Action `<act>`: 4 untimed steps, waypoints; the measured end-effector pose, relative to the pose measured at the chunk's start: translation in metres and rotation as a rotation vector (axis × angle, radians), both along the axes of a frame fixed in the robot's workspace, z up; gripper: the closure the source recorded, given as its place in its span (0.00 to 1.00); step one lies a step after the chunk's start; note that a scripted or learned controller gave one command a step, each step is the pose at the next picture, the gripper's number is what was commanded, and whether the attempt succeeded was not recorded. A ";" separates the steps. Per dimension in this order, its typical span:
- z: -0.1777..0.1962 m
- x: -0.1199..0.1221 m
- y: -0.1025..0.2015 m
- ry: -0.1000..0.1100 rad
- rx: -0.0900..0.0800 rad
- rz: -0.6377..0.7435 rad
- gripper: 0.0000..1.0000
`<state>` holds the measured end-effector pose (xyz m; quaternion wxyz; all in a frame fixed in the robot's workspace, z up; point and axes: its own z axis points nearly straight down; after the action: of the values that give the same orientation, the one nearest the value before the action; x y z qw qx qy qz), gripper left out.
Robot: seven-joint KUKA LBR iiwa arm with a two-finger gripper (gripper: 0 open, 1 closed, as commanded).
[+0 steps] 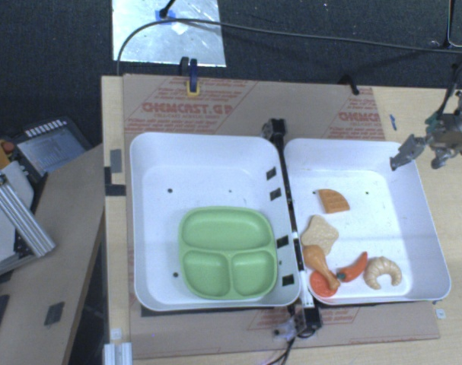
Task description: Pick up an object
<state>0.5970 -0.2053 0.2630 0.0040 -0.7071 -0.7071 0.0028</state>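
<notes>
The end effector (422, 149) hovers with fingers spread and nothing between them over the right bin's (413, 204) far right corner, well apart from the croissant (383, 271) inside that bin.

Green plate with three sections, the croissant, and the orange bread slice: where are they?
Green plastic divided plate (227, 251): camera view, on its middle ridge.
Tan curved croissant (383, 271): camera view, on its arched back.
Orange wedge-shaped bread slice (333, 201): camera view, on its flat top.

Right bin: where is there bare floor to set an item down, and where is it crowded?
The right bin is bare across its far half and along the right wall. The near-left corner is crowded: orange wedge, tan piece, drumstick, red-orange pepper and croissant.
</notes>
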 end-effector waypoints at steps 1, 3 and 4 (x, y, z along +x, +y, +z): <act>0.007 0.002 0.001 -0.012 -0.003 0.003 0.00; -0.097 0.001 0.009 -0.007 -0.001 0.002 0.00; -0.158 -0.004 0.012 -0.006 -0.001 0.002 0.00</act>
<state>0.5928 -0.1928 0.1046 0.0015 -0.7065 -0.7077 0.0008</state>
